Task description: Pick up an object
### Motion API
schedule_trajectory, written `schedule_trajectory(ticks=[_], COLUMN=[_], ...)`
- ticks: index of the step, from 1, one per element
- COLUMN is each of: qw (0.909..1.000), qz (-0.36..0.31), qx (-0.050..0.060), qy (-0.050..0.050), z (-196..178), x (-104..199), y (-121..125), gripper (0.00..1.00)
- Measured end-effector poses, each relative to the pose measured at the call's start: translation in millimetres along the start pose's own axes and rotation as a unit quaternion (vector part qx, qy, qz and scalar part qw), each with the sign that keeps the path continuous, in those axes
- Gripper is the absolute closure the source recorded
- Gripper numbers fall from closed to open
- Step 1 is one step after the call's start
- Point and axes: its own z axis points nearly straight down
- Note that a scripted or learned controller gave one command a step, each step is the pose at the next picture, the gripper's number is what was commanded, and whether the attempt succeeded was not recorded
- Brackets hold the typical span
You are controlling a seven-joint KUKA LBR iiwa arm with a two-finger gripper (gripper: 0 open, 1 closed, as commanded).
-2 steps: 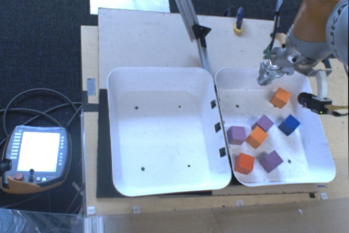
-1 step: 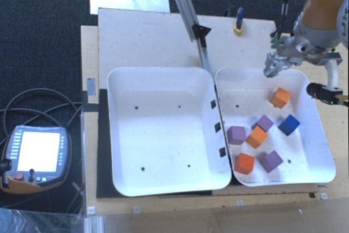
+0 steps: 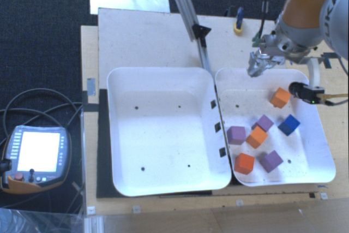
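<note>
Orange and purple cubes lay scattered in the right bin, nearest the camera. Above its far rim hung the tool, its state impossible to tell; the cubes lay toward the camera from it.

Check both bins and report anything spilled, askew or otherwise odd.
Nothing stands out. All seven blocks lie inside the right bin: three orange, three purple and one blue, scattered at loose angles, none on a rim or on the bench. The gripper hangs over that bin's far edge, apart from the blocks.
</note>
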Motion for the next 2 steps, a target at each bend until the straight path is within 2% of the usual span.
schedule_trajectory(ticks=[1, 2], qw=[1.0, 1.0], qz=[0.0, -0.001], qx=[0.001, 0.0], qy=[0.0, 0.001], z=[10.7, 13.4], x=[53.3, 117.9], y=[-5.5, -0.3], gripper=[1.0, 1.0])
